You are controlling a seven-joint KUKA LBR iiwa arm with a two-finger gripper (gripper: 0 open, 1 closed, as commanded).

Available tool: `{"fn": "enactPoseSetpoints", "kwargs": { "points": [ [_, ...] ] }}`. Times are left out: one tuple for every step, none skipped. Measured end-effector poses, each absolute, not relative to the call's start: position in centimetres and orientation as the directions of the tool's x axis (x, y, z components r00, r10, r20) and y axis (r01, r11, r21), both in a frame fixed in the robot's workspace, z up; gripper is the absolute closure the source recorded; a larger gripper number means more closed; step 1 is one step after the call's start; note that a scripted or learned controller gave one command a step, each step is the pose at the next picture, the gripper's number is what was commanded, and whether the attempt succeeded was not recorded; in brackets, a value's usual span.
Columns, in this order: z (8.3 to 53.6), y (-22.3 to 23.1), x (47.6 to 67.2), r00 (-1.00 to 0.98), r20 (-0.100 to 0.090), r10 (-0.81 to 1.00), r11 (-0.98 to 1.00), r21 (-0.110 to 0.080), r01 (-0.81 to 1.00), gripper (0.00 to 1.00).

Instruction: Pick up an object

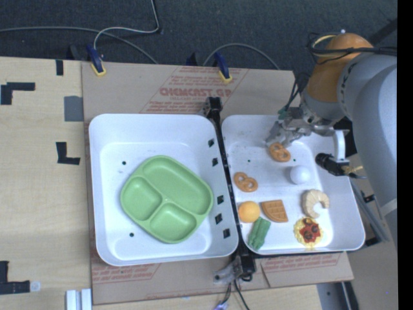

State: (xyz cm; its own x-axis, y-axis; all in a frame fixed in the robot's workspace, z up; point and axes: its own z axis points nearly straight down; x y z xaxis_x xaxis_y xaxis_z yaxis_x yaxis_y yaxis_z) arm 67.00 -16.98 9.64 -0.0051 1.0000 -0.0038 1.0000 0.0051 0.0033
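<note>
A: Item one, the pincer (pixel 279 139). Condition?

B: Lowered into the far part of the right bin (pixel 352 237), tips down beside a small pretzel (pixel 280 152). Whether it was released or clenched could not be told; the view was too coarse there, and nothing could be made out in its grip.

A: Item two, the thing to be picked.

B: Most likely that pretzel, just under and slightly nearward of the pincer, touching it or nearly so. A small brown knot, glazed, flat on the white floor, with open loops. Light and rigid by the look of it, thin, so little to grip on.

A: Handling note?

B: In my judgement, centre over the knot, straddle its narrow width, and go right down to the floor before closing. Then lift straight up. A grip on one loop alone would probably tip it out.

A: Other stock, placed from the pincer?

B: A white ball (pixel 299 174) nearward and to its right. A second pretzel (pixel 245 182) nearward, left. Further nearward: an orange (pixel 249 210), a waffle (pixel 274 210), a green pepper (pixel 259 232), a croissant (pixel 315 202), a small pizza (pixel 308 231). Well to the left, in the other bin (pixel 103 141), a green divided plate (pixel 166 199).
</note>
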Motion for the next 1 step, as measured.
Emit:
{"fn": "enactPoseSetpoints", "kwargs": {
  "points": [
    [18.53,-8.28,58.77,-0.003,0.0,1.0,0.003,0.002,1.0,1.0]
  ]
}}
